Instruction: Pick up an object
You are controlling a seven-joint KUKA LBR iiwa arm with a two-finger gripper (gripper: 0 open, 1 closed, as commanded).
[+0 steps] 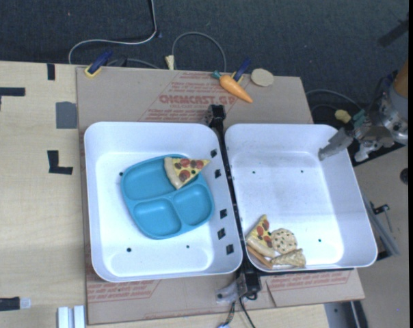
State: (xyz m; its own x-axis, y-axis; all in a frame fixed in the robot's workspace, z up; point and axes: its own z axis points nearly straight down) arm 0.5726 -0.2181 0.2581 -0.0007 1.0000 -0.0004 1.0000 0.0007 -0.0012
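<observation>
The end effector (331, 149) is seen at the right edge of the right bin (343, 203), over its far right rim, with the grey arm (388, 125) reaching in from the right; whether it is open or closed cannot be told, and nothing is seen held in it. Nearest the camera, black clips and cabling (237, 292) are seen at the front of the seam between the bins. In the near left corner of the right bin a small heap of toy food is lying: a pizza slice (260, 232), a cookie (283, 238) touching it, and a pale flat bread-like piece (288, 258) just under them. The left bin (100, 203) is placed touching the right one along the dark centre divider. In it a blue divided plate (167, 198) is set, slightly tilted in plan, and a second pizza slice (184, 170) is resting on the plate's far compartment, its tip pointing right past the plate's rim. Both bins are seated on a brown cardboard sheet (193, 98) on the desk (29, 183). Beyond the bins, on the cardboard, a toy carrot (235, 89) is lying, and a round tan piece (262, 78) is seen just beside it to the right. A yellow clip (94, 67) is fixed at the cardboard's far left corner. Farthest back, white cables (152, 19) are looped over dark carpet (275, 19).
</observation>
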